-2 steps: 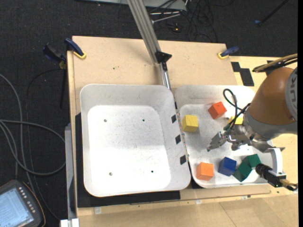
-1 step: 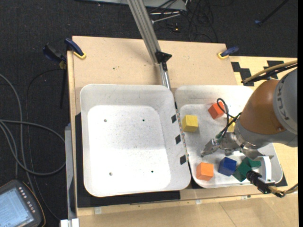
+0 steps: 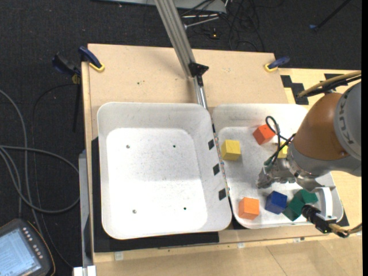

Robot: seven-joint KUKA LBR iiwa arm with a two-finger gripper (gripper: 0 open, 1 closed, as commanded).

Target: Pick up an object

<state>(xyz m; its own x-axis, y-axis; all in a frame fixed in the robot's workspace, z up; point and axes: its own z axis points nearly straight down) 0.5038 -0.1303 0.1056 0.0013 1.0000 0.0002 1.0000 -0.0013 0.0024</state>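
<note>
Blocks fill the right-hand shallow white plastic bin (image 3: 241, 115): a yellow cube (image 3: 231, 149) on its left side, an orange cube (image 3: 264, 133) at the far side, a second orange cube (image 3: 249, 207) at the near edge, a blue cube (image 3: 276, 202) just right of that one, and a green block (image 3: 299, 203) touching or almost touching the blue one. A sliver of another yellow piece (image 3: 282, 150) peeks out beside the arm. The left-hand white bin (image 3: 109, 119) has only its speckled floor on view.

The grey arm with its orange band (image 3: 321, 135) comes in from the right and hangs over the middle of the right bin. Its gripper (image 3: 270, 174) points down at bare floor between the yellow cube and the blue cube, just far of the blue one. Nothing sits between the fingers; whether they are spread or pressed together I cannot tell from this slant.

Any of these cubes looks small, rigid and light, likely foam or painted wood, so weight should be no worry and crushing is unlikely. Flat opposite faces are the place to pinch, squarely across the middle, so the block does not twist out. The yellow cube and the near orange cube stand apart from neighbours and seem the easier picks. The blue and green pair are crowded, leaving little room for a finger between them.
</note>
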